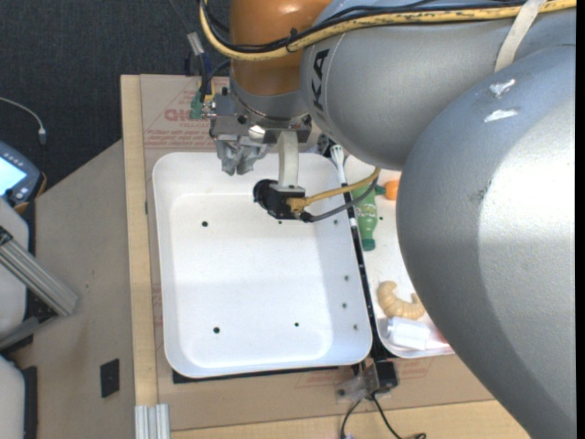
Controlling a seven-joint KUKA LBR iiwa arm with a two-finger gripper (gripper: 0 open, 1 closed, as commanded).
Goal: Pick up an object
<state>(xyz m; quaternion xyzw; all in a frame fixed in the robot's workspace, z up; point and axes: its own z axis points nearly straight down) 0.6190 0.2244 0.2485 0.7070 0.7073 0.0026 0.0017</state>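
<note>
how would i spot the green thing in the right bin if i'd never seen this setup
Start at the right bin, mostly hidden under the grey arm. Along its left wall, near the far end, lies the green object. It is the only green item; the neighbours are an orange piece beyond it and a pale curved piece nearer the camera.

Robotics lab, KUKA arm [439, 108], 2 white bins [183, 273], taped cables [402, 16]
</note>
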